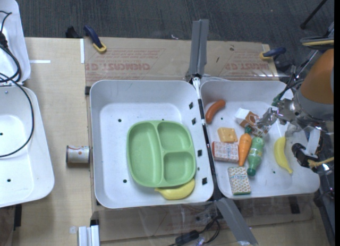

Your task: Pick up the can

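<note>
The can (78, 154) is small and silver with an orange-brown label. It lies on its side on the bench, just outside the left wall of the left bin (106, 112). My gripper (267, 119) hangs over the right bin (297, 184), far to the right of the can. It sits just above a small brown-and-white box (247, 117) and the top of a carrot (244, 148). The grey arm with its orange band (323, 83) comes in from the right edge.
A green divided plate (162, 152) lies in the left bin with a banana (175, 191) at its front edge. The right bin holds a sausage (214, 110), a cracker (227, 134), a red box (226, 152), a green bottle (255, 155), another banana (281, 154) and a carton (239, 180).
</note>
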### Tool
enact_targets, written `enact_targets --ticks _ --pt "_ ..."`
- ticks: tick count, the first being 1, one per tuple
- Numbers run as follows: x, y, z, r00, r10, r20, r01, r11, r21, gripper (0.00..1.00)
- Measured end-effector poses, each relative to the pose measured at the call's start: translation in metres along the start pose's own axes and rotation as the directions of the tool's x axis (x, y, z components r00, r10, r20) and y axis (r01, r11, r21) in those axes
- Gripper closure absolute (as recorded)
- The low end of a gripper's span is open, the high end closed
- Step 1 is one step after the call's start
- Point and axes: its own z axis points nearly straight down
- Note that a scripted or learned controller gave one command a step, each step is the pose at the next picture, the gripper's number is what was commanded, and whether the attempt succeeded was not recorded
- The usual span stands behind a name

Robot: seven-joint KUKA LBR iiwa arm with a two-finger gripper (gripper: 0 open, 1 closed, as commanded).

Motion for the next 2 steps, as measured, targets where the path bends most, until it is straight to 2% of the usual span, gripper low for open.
enact_targets --ticks 1,2 --pt "0.015 0.006 0.000 0.976 -0.216 0.002 0.216 0.976 0.005 0.00" --pt "0.005 -0.012 0.000 0.983 -0.183 -0.004 0.183 0.983 0.001 0.00"
